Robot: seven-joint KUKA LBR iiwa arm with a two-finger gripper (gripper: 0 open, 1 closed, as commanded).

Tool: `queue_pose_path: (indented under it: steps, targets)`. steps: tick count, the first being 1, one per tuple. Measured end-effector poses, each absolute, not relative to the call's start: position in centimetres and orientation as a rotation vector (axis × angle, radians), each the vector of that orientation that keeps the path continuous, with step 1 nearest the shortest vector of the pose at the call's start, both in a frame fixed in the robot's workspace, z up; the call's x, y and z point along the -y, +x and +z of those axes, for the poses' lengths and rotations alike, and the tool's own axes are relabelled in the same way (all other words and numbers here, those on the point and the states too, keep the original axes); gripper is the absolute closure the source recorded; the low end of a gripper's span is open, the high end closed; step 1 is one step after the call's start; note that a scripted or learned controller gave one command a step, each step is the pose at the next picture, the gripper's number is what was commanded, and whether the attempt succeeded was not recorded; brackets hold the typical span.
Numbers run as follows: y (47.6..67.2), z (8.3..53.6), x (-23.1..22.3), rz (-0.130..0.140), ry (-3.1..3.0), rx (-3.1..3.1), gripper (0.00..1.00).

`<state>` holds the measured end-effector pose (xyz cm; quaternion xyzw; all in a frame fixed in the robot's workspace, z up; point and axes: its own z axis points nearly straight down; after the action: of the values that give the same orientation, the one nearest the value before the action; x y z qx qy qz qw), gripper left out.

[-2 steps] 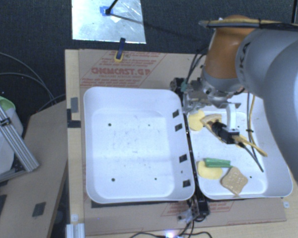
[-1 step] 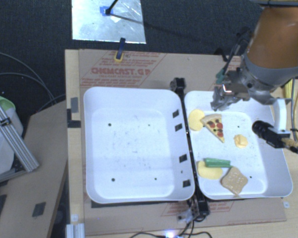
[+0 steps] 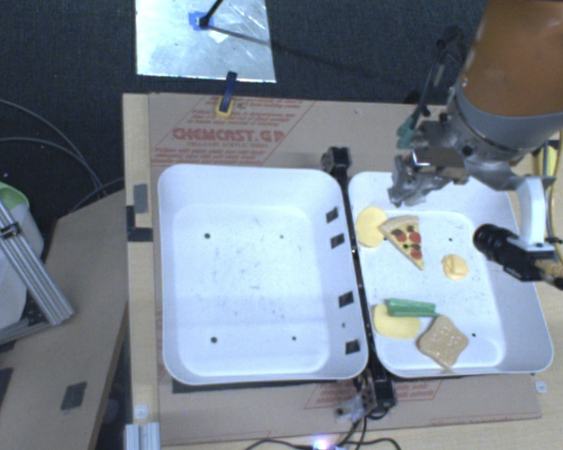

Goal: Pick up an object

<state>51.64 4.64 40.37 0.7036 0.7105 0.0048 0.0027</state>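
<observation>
— Well, camera view, looking down at a slant. Where do you sit?

— My gripper point(image 3: 408, 190) hangs over the far left corner of the right bin point(image 3: 507, 340), with my arm reaching in from the right. Open or closed, I cannot tell from this angle.

— What lies closest to you?

— A round yellow piece point(image 3: 370, 225) lies just below me, by the bin's left wall. A pizza slice point(image 3: 405, 238) sits right beside it, its tip pointing to the near right. A small yellow lump point(image 3: 455, 267) sits further right, apart from both.

— And toward the near edge?

— A green stick point(image 3: 410, 307) lies flat across the top of a yellow oval point(image 3: 394, 324), touching it. A tan toast slice point(image 3: 442, 341) is just to the oval's right, turned corner-on.

— Surroundings?

— The left bin point(image 3: 253, 174) sits alongside. The two rims meet at a row of black clips point(image 3: 345, 300). Both bins rest on red-printed cardboard point(image 3: 235, 131).
</observation>
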Motion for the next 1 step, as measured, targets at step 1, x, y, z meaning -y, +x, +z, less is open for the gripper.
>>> queue_pose_path:
  steps: [1]
  targets:
    - [48.62, 41.54, -8.16, 0.008, 2.211, -2.229, 1.00]
